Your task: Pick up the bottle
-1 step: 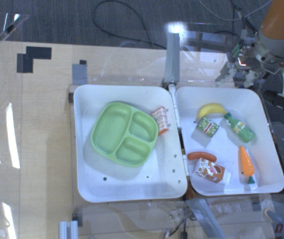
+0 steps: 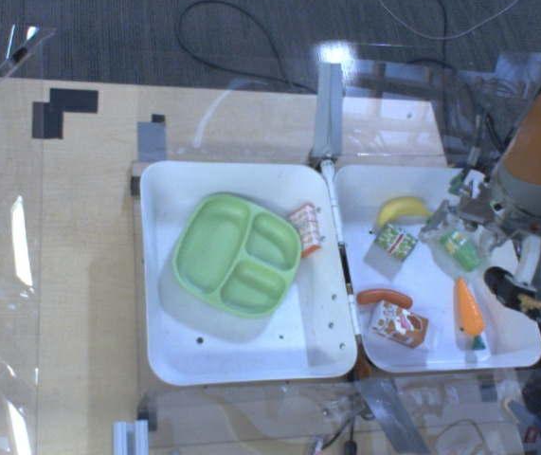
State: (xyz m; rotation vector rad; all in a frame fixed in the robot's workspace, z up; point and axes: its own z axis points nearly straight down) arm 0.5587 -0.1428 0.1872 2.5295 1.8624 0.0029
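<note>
Here the gripper hangs over the right bin's right edge above a green-labelled bottle; its grip and the label's writing cannot be told.

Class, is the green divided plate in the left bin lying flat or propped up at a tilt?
Tilted. The green divided plate leans with its upper right edge raised, casting a shadow onto the left bin below it.

Two shallow white bins sit side by side on the bench. The left bin holds a green divided plastic plate. The right bin holds a yellow banana behind a small green carton, with an orange carrot to their right.
</note>
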